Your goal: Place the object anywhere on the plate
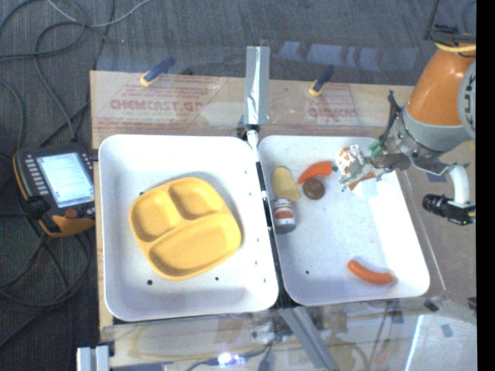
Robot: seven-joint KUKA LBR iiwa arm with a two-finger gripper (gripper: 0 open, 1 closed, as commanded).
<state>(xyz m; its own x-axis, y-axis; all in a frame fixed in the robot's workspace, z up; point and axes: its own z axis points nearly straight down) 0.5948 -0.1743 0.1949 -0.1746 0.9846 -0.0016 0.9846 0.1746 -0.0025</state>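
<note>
Jaws (pixel 357 168) state unreadable at right bin's (pixel 402 230) 1 o'clock corner over a small white-orange object (pixel 348 161); yellow plate (pixel 186 226) sits in left bin (pixel 116 284), toward 8–9 o'clock from jaws, well apart.

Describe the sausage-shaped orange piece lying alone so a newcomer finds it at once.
Start at the right white bin, the one without the yellow divided plate. Go to its near right corner: the long orange-red sausage-shaped piece lies there alone. The other orange piece, a carrot-like one, sits at the far end beside a brown disc.
</note>
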